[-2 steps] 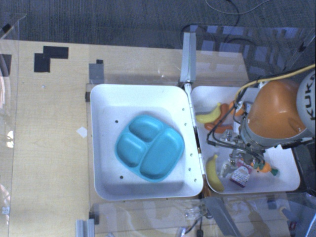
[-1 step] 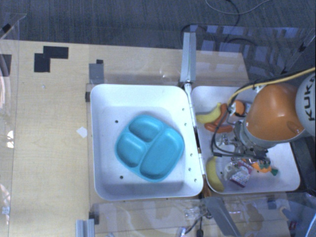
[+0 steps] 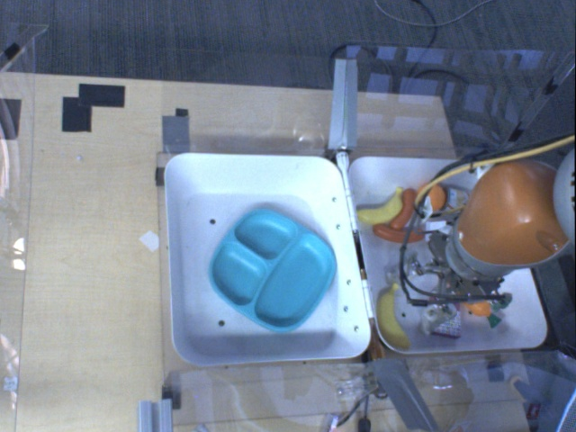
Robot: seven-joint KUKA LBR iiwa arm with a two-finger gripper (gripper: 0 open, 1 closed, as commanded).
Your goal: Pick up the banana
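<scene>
Two yellow banana-shaped pieces lie in the right bin [image 3: 536,331]. One banana [image 3: 381,211] rests near the bin's back left, against a red-orange elongated toy [image 3: 402,229]. The other banana [image 3: 391,317] lies along the left wall near the front corner. My gripper [image 3: 441,286] hangs low over the middle of this bin, under the orange wrist band [image 3: 513,214]. It is to the right of the front banana and a short way from it. The wrist and cables hide the gripper's tips.
A blue divided plate [image 3: 274,268] sits in the left bin [image 3: 193,196]. An orange ball [image 3: 436,196] lies behind the gripper. Small toys, one orange [image 3: 481,310] and one purple and white [image 3: 445,329], lie at the right bin's front. A metal divider [image 3: 344,106] runs behind the bins.
</scene>
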